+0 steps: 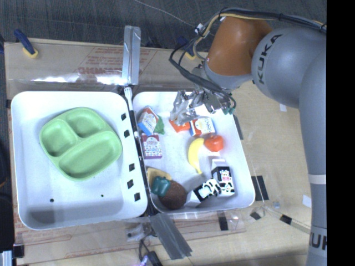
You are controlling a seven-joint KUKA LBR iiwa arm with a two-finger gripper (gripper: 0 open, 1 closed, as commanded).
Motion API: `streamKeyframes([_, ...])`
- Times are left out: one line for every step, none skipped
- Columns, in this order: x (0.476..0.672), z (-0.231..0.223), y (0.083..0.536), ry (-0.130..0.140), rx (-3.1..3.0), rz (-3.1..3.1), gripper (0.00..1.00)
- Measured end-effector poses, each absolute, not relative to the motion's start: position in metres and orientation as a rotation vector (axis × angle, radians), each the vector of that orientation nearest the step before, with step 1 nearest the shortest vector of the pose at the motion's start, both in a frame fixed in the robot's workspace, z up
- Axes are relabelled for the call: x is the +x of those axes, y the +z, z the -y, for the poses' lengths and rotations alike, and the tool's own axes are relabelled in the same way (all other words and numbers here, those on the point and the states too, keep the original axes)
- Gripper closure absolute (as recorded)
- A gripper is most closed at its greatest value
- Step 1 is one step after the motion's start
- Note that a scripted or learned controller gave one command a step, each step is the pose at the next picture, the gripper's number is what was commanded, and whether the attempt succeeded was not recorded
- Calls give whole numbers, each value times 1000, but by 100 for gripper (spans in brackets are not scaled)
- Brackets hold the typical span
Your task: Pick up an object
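My gripper (186,108) hangs low over the upper middle of the right bin (239,148), its metal fingers pointing down and left. Just beneath its tips lies a small orange-red packet (178,126), with a white and orange carton (203,126) beside it. Whether the tips touch the packet is unclear. A yellow banana (194,153) and a red tomato (213,143) lie just below. At the bin's left side are a colourful carton (147,121) and a small purple and white box (152,147).
The left bin (22,165) holds a green divided plate (81,142). At the right bin's front lie two black and white cow-print cartons (217,185), a brown coconut (174,194) and a teal toy (160,185). The grey arm (288,65) spans the right side.
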State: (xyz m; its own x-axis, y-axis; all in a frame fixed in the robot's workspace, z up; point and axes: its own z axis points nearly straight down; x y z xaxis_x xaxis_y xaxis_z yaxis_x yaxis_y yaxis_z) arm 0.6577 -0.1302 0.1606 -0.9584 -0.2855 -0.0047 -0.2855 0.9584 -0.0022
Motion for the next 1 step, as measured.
streamKeyframes([659, 61, 249, -1, -183, -3127, 100])
